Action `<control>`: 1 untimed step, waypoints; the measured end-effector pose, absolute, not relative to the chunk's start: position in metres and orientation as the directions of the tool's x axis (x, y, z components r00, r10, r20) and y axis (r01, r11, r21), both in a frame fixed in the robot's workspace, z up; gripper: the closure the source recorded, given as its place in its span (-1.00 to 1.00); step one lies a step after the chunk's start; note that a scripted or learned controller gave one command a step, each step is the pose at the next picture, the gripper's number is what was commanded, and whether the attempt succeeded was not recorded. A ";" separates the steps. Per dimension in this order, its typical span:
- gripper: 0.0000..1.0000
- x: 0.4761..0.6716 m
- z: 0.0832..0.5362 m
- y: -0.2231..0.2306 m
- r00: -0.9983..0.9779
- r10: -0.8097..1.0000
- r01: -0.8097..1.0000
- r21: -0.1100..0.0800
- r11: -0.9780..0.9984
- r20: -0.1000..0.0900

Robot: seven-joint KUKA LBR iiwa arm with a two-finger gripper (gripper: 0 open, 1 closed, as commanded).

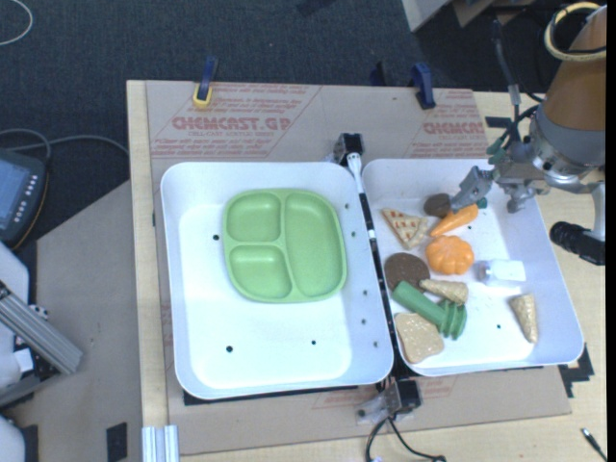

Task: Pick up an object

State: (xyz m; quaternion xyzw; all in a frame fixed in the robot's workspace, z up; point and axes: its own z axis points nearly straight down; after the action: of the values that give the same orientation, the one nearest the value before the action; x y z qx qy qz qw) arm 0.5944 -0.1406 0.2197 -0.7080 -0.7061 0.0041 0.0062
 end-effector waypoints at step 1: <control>-1.00 0.597 0.227 -0.140 0.000 1.000 1.000 -0.001 0.000 0.001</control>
State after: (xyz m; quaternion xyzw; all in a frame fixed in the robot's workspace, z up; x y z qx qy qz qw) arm 0.5972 -0.1403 0.2270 -0.7070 -0.7072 0.0002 0.0007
